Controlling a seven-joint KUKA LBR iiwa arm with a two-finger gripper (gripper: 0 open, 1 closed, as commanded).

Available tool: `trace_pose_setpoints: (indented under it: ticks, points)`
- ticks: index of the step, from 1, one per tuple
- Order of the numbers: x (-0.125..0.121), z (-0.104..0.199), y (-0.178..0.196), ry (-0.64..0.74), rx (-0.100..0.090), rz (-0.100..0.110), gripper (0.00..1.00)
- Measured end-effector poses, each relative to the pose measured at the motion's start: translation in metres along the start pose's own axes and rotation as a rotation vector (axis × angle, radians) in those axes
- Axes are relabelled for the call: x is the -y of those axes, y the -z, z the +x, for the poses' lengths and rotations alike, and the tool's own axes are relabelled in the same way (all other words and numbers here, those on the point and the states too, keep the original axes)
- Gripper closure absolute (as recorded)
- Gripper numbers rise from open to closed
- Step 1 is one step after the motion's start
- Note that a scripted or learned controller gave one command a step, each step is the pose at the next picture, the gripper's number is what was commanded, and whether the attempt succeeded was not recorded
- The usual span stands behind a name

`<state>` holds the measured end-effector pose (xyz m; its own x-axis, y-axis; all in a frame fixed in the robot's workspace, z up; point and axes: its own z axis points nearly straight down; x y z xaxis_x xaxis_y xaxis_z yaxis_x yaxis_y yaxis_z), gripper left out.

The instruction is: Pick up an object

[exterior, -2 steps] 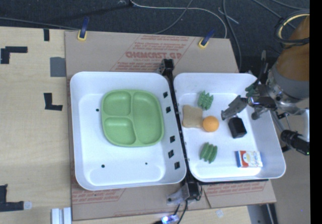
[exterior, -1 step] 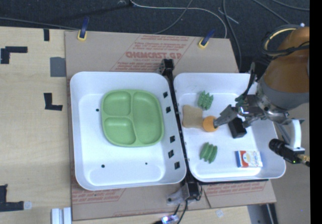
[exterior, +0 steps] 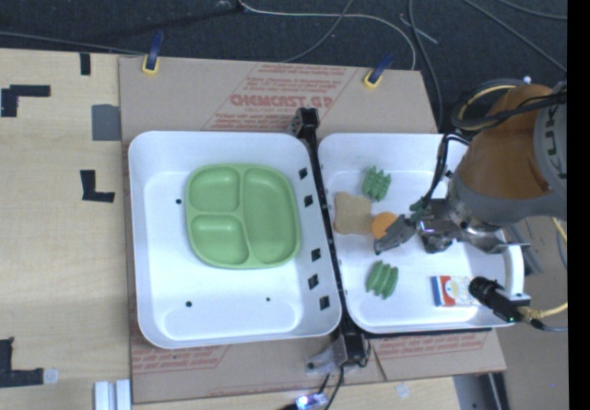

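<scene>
Over the right bin (exterior: 406, 148), the arm's jaws (exterior: 395, 235) hang spread beside an orange object (exterior: 383, 223) near the bin's centre, gripping nothing; a green plate (exterior: 243, 216) fills the left bin (exterior: 147, 215).

Cardboard sheet (exterior: 277, 95) under the bins carries red print, upside down from the camera: large line reads roughly "CHEMCAST GP", smaller lines around it too blurred to read. More red print on the cardboard's front edge, illegible. Small card (exterior: 452, 290) in right bin (exterior: 415, 146) has red-blue graphics, no readable text.
</scene>
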<state>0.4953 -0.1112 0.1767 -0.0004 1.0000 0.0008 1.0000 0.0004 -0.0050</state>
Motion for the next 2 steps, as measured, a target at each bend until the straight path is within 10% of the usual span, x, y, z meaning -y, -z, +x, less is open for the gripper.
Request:
trace_pose_setpoints:
  ticks: [1, 2]
  points:
    - [0.01, -0.003, -0.052, -0.001, 0.0, 0.002, 0.0]
    - [0.009, -0.002, -0.039, 0.001, -0.001, -0.001, 1.0]
